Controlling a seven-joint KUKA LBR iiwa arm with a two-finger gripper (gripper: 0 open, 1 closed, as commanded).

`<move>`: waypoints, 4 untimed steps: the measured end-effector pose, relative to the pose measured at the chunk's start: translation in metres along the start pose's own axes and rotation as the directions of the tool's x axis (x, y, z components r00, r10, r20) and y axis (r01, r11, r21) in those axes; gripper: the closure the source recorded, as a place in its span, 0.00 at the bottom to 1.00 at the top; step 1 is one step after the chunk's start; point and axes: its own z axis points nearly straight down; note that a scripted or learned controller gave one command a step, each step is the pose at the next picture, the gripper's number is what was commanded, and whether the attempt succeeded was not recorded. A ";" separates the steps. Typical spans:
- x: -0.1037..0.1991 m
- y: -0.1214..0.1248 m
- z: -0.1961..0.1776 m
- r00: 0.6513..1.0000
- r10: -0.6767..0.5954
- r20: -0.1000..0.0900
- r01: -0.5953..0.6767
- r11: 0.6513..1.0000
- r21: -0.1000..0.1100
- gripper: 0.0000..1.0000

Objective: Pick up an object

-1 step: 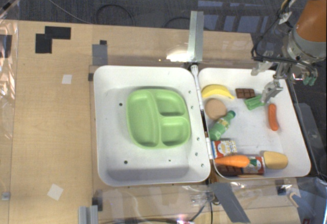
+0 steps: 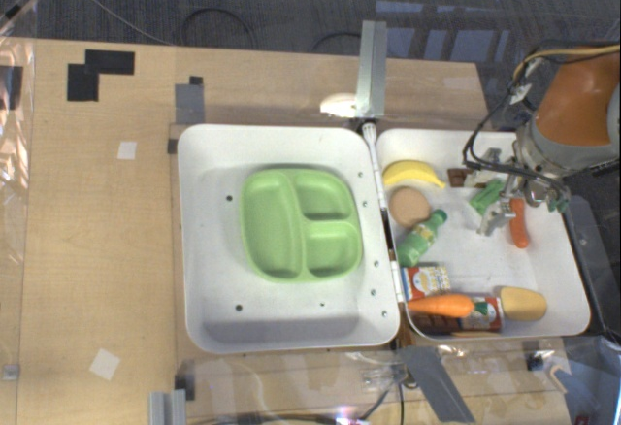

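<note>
camera view: arm (image 2: 572, 113) reaches down, end effector (image 2: 502, 210) over right bin (image 2: 563, 268).

Arm (image 2: 580, 113): rounded housing, broad orange band above the wrist, grey casing below it and at the upper edge. Black cables (image 2: 483, 144) looped along the wrist side, trailing in thin arcs toward the tool end. Wrist section: grey and silver, compact, with dark fittings. Gripper (image 2: 500, 212): two slim metallic fingers (image 2: 495, 219), silver-grey, with green parts mounted at the base. Finer details such as screws or markings too small to make out.
</note>
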 end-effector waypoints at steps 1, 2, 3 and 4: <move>0.012 -0.002 0.009 1.000 -0.013 -0.001 0.013 1.000 0.000 0.00; -0.006 0.016 0.009 0.985 -0.170 0.001 0.170 0.985 -0.001 0.00; -0.013 0.016 0.009 0.922 -0.388 0.001 0.388 0.922 0.000 0.00; -0.017 -0.001 0.008 0.885 -0.466 0.002 0.466 0.885 0.000 0.00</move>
